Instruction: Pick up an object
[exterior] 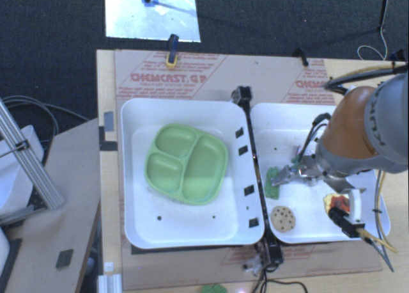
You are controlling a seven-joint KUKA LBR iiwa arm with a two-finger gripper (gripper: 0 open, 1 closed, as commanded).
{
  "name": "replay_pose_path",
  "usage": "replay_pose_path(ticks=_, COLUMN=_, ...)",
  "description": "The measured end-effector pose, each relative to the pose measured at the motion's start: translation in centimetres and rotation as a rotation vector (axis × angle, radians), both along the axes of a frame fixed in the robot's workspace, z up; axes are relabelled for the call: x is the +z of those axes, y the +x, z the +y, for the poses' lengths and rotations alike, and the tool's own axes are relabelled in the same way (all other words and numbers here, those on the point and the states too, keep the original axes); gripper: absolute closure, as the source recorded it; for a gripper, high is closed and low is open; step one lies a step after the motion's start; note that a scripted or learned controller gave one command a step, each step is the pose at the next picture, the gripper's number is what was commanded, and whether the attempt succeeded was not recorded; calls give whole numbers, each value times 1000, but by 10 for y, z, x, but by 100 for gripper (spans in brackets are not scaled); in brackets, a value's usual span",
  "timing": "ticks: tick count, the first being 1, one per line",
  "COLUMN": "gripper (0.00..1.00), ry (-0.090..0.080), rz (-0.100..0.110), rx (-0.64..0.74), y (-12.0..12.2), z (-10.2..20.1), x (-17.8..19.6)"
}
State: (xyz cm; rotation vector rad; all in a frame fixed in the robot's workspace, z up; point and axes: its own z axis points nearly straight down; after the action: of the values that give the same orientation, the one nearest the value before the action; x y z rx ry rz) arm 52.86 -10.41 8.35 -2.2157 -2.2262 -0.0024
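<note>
In the right bin a small green object lies near the left wall. A round brown cookie with dark chips rests close to the front edge. A red and yellow object sits at the front right, partly hidden by the arm. My gripper is low in this bin, its tip right beside or touching the green object. The grey arm with its orange band covers the right part of the bin.
The left bin holds a light green divided plate. A black divider with clips separates the bins. Cables trail at the right bin's front right corner.
</note>
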Motion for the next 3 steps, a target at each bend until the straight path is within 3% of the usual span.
replay_pose_path(ticks=1, gripper=0, ry=-5, rz=-12, rx=-6, y=-32, z=7, x=4)
replay_pose_path(ticks=2, gripper=100, ry=-3, rz=-9, rx=-5, y=-31, z=7, x=13)
replay_pose_path(ticks=3, gripper=100, ry=0, rz=-7, rx=6, y=-41, z=78, x=105)
